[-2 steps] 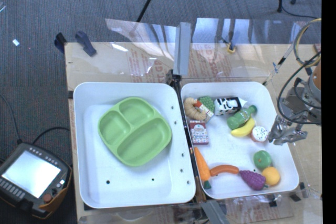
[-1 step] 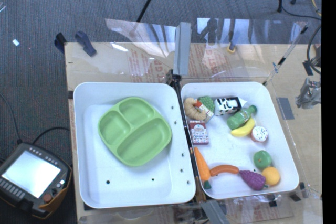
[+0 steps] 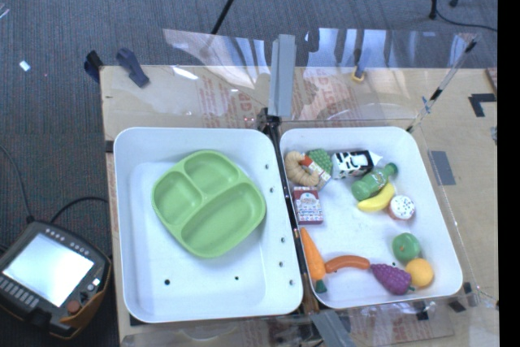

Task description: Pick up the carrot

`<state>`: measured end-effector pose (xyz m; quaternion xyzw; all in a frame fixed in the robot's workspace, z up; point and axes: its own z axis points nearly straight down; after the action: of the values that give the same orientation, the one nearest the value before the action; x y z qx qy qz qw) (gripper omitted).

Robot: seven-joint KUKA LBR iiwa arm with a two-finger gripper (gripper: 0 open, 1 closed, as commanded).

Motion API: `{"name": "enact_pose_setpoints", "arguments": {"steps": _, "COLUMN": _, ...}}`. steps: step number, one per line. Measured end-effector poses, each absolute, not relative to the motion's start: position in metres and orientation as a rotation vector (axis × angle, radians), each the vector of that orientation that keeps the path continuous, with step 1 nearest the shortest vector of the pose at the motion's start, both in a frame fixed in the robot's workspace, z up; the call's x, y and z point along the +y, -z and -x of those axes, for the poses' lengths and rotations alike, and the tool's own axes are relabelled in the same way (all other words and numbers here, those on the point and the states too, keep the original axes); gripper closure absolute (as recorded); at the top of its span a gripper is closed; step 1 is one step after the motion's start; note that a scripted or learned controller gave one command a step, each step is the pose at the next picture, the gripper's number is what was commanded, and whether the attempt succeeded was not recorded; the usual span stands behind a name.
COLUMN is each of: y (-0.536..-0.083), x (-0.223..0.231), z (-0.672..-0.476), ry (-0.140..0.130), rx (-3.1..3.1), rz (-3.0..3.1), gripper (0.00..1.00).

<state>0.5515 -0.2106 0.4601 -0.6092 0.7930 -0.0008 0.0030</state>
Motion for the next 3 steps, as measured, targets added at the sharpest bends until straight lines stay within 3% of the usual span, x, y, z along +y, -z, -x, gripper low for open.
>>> {"name": "enact_pose_setpoints", "arguments": {"steps": 1, "y": -0.486, "x": -0.213, "z": -0.481, "ry": -0.008, "rx": 2.239, "rz": 2.199, "gripper": 1.0}}
{"name": "enact_pose_setpoints", "arguments": {"steps": 3, "y": -0.499, "x": -0.216, "z": -0.485, "ry": -0.034, "rx": 2.254, "rz": 2.178, "gripper": 1.0}}
